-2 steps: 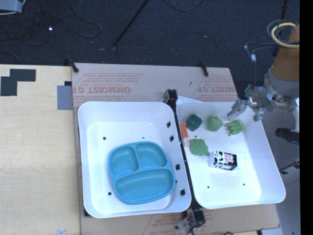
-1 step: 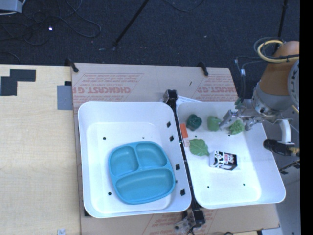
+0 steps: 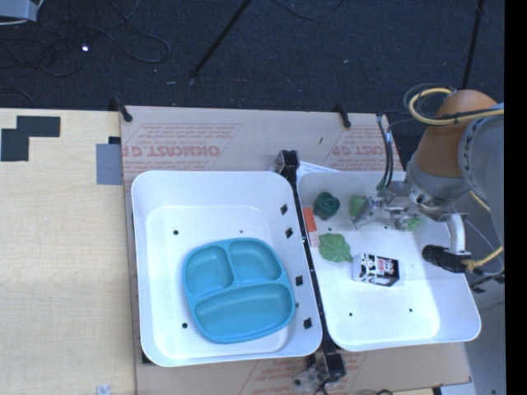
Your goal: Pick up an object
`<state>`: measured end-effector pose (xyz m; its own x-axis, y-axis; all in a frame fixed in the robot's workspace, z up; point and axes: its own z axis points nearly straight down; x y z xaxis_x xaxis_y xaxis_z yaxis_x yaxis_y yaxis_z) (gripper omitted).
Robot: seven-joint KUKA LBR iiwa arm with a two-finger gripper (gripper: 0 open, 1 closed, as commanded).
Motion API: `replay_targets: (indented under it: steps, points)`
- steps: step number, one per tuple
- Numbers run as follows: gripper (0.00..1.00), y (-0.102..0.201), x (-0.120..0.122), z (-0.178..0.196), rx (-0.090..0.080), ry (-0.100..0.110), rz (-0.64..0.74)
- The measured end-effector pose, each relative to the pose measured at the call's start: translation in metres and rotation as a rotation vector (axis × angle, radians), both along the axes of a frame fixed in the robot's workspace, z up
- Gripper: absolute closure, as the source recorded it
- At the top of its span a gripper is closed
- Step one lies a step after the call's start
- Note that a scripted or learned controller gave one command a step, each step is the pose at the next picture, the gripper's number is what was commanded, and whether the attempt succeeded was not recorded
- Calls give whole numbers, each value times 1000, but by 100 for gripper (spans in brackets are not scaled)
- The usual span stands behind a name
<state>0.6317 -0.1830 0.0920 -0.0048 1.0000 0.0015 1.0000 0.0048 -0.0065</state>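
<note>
Two shallow white bins sit side by side on the bench, the left bin [image 3: 148, 220] and the right bin [image 3: 428, 319], with a black divider strip between them. We record a blue sectioned plate [image 3: 239, 290] lying flat in the left bin, toward its near edge, with three compartments facing up.

We find the loose objects in the right bin, grouped along its far edge and left side. A dark green round object [image 3: 327, 205] lies near the far left corner. A pale green leaf-shaped piece [image 3: 335, 248] lies nearer to us, close to the divider. A small black-and-white printed packet [image 3: 378, 269] rests just right of the leaf piece, apart from it. An orange strip [image 3: 309, 221] lies against the left wall of this bin.

We observe the grey arm [image 3: 461, 155] reaching in over the right edge of the bench, its wrist low over the far edge of the right bin. The jaws [image 3: 375, 210] are down beside a light green object [image 3: 358, 206]. We cannot tell whether they are spread or closed, nor whether they grip that object.
</note>
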Motion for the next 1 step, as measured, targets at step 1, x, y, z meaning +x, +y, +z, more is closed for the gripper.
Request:
replay_targets:
  steps: [1]
  points:
    - [100,-1,1,14,-1,-3,0]
